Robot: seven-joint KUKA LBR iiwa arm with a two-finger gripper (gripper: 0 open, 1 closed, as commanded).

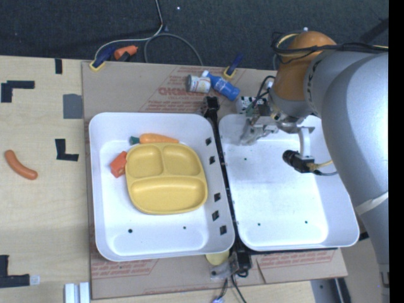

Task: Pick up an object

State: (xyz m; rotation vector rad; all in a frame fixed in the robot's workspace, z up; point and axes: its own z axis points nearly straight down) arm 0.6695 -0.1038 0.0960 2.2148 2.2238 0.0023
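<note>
Yellow divided plate (166, 177) in left bin (104, 137).

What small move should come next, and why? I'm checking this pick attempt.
Probably shift the hand left across the divider. It sits at the right bin's far-left corner, above bare floor, while the yellow divided plate, carrot and orange piece lie in the left bin.

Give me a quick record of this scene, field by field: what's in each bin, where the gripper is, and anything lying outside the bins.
left bin: yellow divided plate, carrot at the plate's far edge, small orange piece at its left
right bin: gripper at its far left corner
gripper state: cannot tell
outside the bins: sausage on the bench at left, blue and white bottle beyond the bins
</note>
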